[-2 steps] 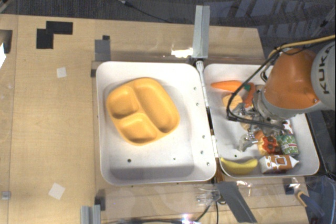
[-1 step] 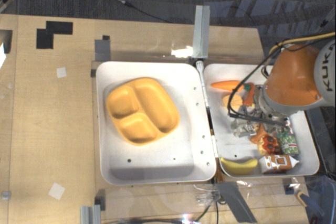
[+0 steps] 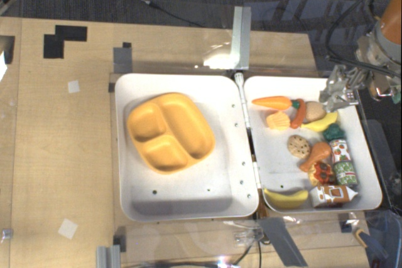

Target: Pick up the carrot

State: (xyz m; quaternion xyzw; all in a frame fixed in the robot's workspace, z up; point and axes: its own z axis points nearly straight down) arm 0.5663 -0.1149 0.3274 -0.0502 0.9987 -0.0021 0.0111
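The carrot (image 3: 271, 101), orange with a green top pointing right, lies flat near the far edge of the right bin (image 3: 276, 163). Its green end touches a cluster of toy food. My gripper (image 3: 340, 96) hovers over the bin's far right corner, to the right of the carrot and well apart from it. The gripper looks open, with nothing between its fingers. It hangs just above a tan potato-like piece (image 3: 313, 112) and a yellow fruit (image 3: 320, 123).
The right bin also holds a red sausage (image 3: 299, 113), a yellow wedge (image 3: 277, 120), a cookie (image 3: 298, 145), a banana (image 3: 286, 198), cans and a carton (image 3: 330, 196) along its right side. The left bin (image 3: 182, 194) holds a yellow divided plate (image 3: 168, 132).
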